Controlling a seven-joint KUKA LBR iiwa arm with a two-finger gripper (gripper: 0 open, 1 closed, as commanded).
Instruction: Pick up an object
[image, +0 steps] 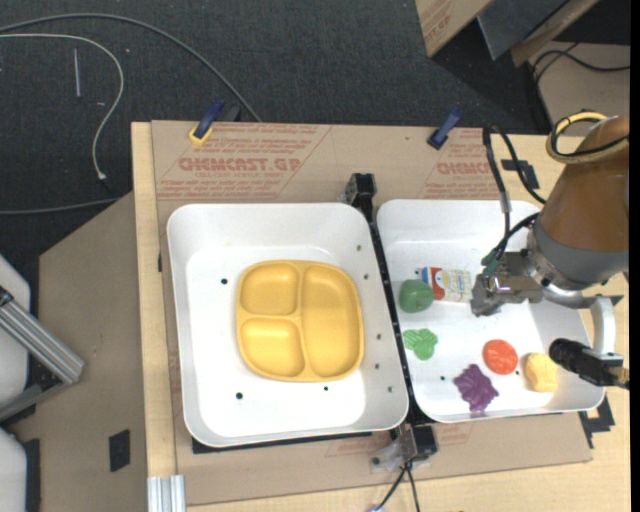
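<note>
Nearest edge of right white bin (560, 405): purple plastic grape bunch (476, 388), yellow plastic lemon-like piece (541, 372), orange-red plastic tomato (500, 355), green leafy toy (421, 343). Farther back: green round toy (416, 295) touching small labelled bottle (445, 283), gripper (487, 297) just beside it. All likely light, stiff, slick; tomato looks easiest, pinch across its middle. Can't tell the gripper's state.

Two bins sit side by side on the bench: the left bin (190, 330) holds a divided plate (299, 320) at its centre, and the right bin (440, 215) holds the small things. There a ball (415, 295) touches a bottle (445, 283) lying at its 2 o'clock. At the ball's 6 o'clock lies a leafy piece (421, 343). A grape bunch (475, 388), round fruit (500, 356) and lumpy piece (541, 372) cluster toward 4 o'clock. The gripper (487, 297) hangs just right of the bottle
</note>
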